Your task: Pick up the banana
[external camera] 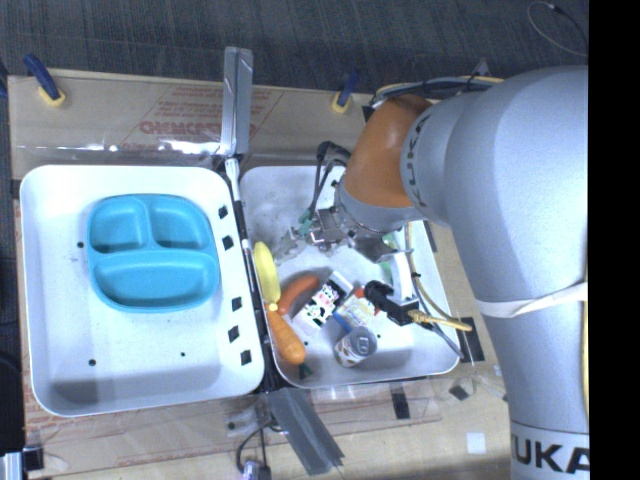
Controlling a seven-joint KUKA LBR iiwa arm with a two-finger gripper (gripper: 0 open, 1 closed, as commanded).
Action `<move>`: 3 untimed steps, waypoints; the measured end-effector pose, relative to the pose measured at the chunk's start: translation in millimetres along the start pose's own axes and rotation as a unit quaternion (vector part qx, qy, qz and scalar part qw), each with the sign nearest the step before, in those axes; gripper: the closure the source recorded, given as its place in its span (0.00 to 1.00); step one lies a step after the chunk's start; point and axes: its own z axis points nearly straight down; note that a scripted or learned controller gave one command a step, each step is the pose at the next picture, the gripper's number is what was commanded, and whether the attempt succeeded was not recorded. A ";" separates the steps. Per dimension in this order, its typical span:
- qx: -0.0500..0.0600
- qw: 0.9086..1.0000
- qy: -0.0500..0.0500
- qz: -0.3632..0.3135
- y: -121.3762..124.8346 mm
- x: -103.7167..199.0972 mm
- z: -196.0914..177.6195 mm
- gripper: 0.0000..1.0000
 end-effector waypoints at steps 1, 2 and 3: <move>0.000 1.000 0.002 0.000 63.9 -13.5 0.7 0.00; 0.002 0.986 0.002 0.169 -3.9 6.9 1.8 0.00; 0.002 0.986 0.002 0.169 -3.9 7.0 1.9 0.00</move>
